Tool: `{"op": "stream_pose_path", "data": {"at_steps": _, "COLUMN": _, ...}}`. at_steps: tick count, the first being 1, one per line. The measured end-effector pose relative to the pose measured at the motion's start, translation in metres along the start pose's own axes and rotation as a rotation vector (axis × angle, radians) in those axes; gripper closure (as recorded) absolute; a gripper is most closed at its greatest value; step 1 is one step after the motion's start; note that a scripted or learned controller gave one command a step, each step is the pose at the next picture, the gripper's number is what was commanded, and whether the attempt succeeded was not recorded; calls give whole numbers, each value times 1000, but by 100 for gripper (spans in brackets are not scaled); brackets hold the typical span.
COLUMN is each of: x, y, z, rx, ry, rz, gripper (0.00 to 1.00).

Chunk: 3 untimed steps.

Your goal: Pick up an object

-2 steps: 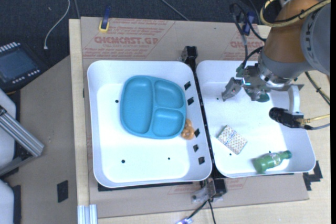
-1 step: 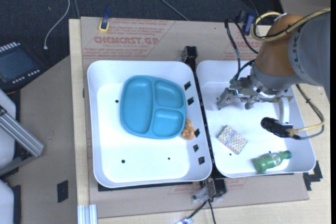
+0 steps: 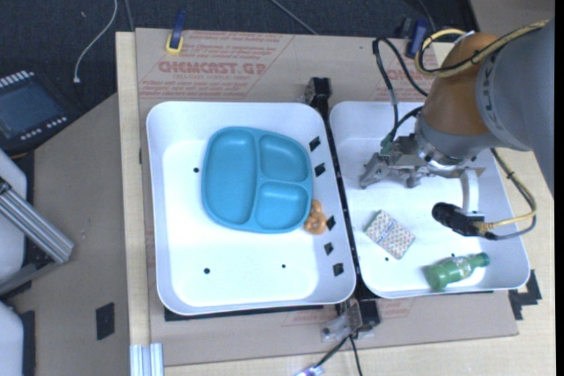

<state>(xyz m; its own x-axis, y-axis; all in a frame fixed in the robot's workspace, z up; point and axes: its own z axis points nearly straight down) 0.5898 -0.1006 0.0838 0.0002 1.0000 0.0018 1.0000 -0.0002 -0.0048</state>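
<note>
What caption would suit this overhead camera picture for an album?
Grey robot arm poised with its claw over the right bin, above a patterned packet and green bottle; blue divided plate sits left.

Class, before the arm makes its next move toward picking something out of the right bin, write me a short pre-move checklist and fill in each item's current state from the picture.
1. Pickable things in the right bin: the checkered packet and the green bottle both lie there. Ok.
2. Gripper over the right bin: it sits above the bin's upper half. Ok.
3. Gripper lined up over a target: the packet and bottle lie nearer the camera than it. Not ok.
4. Thing between the fingers: nothing shows there. Not ok.
5. Targets apart from each other: packet and bottle do not touch. Ok.
6. Left bin contents out of the way: the blue divided plate and a small orange item stay in their own bin. Ok.
</note>
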Motion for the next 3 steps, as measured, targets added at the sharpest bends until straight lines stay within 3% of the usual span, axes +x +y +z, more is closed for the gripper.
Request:
{"op": "stream_pose_path", "data": {"at_steps": 1, "x": 0, "y": 1, "z": -12, "rx": -4, "ry": 0, "rz": 0, "gripper": 100}}
{"op": "stream_pose_path", "data": {"at_steps": 3, "x": 3, "y": 0, "z": -120, "rx": -13, "ry": -3, "rz": -2, "gripper": 100}}
